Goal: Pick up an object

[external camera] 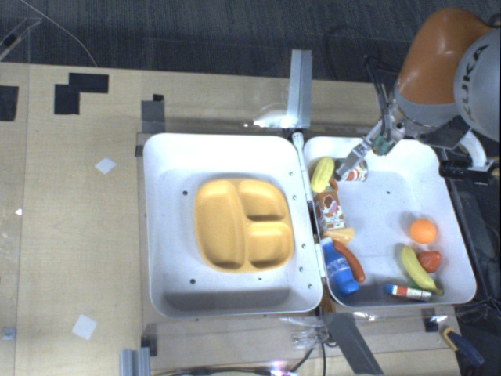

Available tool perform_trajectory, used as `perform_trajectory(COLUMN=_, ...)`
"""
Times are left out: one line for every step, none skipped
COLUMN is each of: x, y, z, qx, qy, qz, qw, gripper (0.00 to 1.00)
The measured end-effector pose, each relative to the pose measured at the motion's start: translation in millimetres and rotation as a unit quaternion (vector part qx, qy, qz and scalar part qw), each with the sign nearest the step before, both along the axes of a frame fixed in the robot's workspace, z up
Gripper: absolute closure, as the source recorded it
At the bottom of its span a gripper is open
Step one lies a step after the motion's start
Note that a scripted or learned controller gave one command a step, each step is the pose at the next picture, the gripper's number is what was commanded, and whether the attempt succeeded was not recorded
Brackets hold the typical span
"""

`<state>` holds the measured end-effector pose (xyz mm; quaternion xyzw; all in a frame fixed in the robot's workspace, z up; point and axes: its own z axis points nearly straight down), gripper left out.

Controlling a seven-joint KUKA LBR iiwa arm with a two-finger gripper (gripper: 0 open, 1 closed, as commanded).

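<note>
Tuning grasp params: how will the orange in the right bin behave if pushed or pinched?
The orange looks round, so it would probably roll when nudged. It sits on open bin floor, apart from the banana, so little would stop it. Its smooth curved skin may slip from a narrow pinch.

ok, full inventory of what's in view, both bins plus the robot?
tray: 1, yellow, three compartments, middle of left bin
corn: 1, yellow, right bin, top left
packet: 1, red and white, below the corn
cheese wedge: 1, pale yellow, below the packet
bottle: 1, blue, bottom left
sausage: 1, red-orange, beside the bottle
orange: 1, right side
banana: 1, yellow-green, below the orange
red fruit: 1, beside the banana
marker: 1, red and white, front edge
arm: 1, grey and orange, top right
gripper: 1, above the corn
</note>
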<state>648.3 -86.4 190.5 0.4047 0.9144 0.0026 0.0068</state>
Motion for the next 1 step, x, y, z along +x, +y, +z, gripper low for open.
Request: perform_trajectory(x=-21.3, y=-98.5, z=-69.2, qx=-0.0016, qy=0.006, qz=0.029, qw=0.9995, gripper=0.00)
